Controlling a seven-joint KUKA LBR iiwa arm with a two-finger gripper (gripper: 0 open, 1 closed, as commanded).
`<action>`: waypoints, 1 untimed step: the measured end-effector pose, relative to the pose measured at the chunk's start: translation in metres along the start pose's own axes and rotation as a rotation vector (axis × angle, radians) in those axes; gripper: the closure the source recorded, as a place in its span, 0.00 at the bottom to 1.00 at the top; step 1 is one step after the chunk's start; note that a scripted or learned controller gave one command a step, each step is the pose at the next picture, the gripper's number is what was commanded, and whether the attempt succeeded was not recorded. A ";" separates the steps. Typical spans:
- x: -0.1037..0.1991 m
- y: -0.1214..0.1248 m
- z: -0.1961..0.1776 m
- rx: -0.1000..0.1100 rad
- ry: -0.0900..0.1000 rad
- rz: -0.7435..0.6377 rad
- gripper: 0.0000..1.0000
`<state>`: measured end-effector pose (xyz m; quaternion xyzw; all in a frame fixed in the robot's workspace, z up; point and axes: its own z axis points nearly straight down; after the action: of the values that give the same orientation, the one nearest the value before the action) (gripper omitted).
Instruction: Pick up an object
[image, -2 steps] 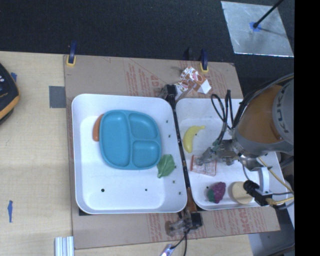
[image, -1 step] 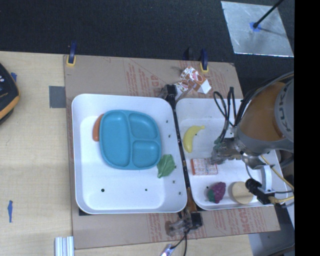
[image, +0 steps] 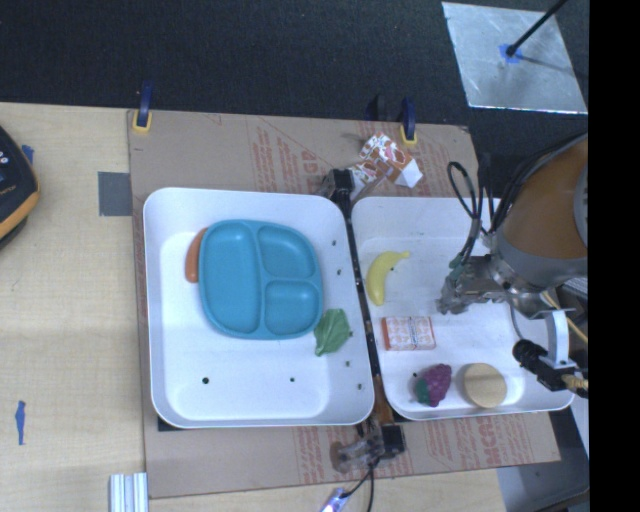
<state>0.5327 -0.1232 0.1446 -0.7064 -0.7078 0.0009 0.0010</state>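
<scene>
Gripper (image: 455, 300) low in right bin (image: 440, 215) — jaw state cannot be told.
Nearest things: card box (image: 408, 333) just left and nearer; banana (image: 383, 274) farther left, long axis running near-to-far.

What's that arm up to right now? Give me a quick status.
Gripper low in right white bin, nothing seen held. Yellow banana, pink packet, purple grapes, tan round piece untouched. Path clear.

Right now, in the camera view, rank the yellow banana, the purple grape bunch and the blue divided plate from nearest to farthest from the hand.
1. Yellow banana, right bin, image-left of the hand.
2. Purple grape bunch, right bin's near edge.
3. Blue divided plate, left bin.
</scene>
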 end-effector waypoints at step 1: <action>0.033 0.025 -0.047 0.000 0.001 -0.001 1.00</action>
<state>0.5574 -0.0900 0.1919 -0.7059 -0.7083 0.0005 0.0013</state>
